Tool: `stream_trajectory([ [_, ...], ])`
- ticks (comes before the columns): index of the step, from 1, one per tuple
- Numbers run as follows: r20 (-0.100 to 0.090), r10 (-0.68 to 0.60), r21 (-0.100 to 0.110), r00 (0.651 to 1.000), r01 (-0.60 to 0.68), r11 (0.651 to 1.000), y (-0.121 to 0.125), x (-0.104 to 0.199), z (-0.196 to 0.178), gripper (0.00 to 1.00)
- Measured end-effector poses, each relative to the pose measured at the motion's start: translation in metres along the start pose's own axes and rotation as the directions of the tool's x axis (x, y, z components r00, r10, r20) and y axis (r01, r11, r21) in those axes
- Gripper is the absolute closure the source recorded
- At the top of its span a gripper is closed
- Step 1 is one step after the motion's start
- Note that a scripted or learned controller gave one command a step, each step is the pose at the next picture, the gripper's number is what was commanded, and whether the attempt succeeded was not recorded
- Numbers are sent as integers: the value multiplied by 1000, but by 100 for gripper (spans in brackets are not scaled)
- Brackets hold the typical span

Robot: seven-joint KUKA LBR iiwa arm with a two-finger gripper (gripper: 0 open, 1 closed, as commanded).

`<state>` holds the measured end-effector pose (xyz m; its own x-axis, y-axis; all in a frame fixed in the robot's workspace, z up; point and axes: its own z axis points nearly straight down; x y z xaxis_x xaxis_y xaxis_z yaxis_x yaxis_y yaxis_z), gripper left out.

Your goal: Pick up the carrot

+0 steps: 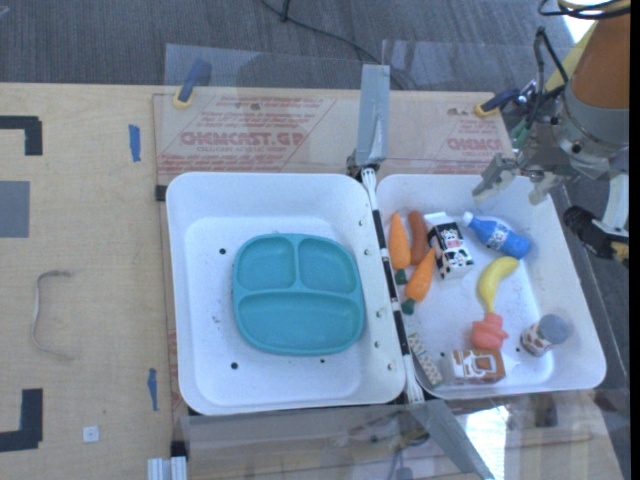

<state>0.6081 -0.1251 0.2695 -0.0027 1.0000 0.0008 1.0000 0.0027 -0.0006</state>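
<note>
Hovering above the far right corner of the right shallow white plastic bin point(585, 363), the grey two-finger hand point(520, 180) of the arm has its two fingers spread apart with nothing between them, one fingertip over the bin's far rim and the other just inside it. The carrot point(399, 240), an orange tapered toy, lies in that same bin close to the divider between the two bins, well apart from the hand. Just beside it lies a second orange tapered piece point(420, 276) with a green end, tilted, and a darker orange piece point(417, 227) sits between them and a small black-and-white carton point(450, 246). A blue-and-white bottle point(497, 234) lies on its side near the hand, with a yellow banana point(494, 278) below it, then an orange-red lumpy toy point(489, 332), a small grey-topped can point(543, 334) and a brown-and-white box point(478, 367). The left white bin point(200, 368) holds a teal three-compartment plate point(297, 294). Both bins rest on the tan wooden counter point(80, 218).
</note>
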Motion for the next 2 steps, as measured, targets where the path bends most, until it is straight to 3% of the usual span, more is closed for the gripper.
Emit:
stream_trajectory([
  [1, 1, 118, -2, 993, -118, 993, -47, 15, 172, 0],
  [2, 1, 393, -8, 920, -393, 920, -35, 30, 181, 0],
])
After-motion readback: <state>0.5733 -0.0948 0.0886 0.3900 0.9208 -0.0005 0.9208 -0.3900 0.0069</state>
